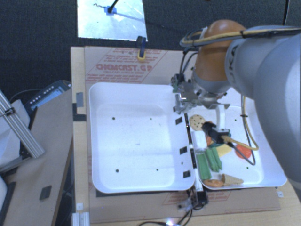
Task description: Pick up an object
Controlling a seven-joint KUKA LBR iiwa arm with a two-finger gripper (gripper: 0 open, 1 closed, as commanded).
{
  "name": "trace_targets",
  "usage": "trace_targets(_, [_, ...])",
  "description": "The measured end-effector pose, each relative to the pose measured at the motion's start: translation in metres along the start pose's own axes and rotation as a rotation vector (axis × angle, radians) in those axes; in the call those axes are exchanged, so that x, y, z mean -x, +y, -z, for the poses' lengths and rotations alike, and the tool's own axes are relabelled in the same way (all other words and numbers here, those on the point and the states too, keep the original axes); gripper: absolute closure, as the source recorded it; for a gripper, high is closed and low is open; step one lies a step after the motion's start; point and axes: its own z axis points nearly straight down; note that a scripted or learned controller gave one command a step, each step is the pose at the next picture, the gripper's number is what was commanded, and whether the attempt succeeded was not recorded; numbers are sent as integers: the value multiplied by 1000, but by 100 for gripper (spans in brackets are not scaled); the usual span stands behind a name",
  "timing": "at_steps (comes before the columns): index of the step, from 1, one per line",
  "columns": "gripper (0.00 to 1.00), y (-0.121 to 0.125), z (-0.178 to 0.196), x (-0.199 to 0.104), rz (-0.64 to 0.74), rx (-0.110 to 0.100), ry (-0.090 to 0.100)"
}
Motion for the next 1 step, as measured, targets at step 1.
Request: trace_targets(1, [100, 65, 2, 5, -3, 11, -2])
